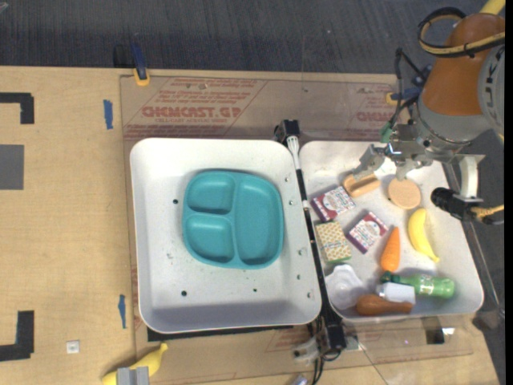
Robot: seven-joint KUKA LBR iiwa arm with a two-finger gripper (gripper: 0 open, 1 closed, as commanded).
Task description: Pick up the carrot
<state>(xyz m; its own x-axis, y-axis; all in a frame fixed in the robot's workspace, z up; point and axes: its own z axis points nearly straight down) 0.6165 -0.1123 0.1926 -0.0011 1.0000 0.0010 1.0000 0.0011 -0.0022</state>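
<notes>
Red print on the cardboard sheet (192,103), perhaps "CHEMCAST GP".

Bench (64,239) surfaced in tan cardboard-coloured board; black angular marks seen along its left edge, a grey square patch (11,168) between them. Short blue tape strips (107,114) noted left of the bins. A sheet printed with red lettering (192,107) is laid flat beneath the bins' far side. Two shallow white bins are set directly on the bench, side by side and touching: left bin (156,215), right bin (469,275). A yellow object (136,367) is seen at the near edge, by the left bin's near corner; its kind cannot be told.
</notes>
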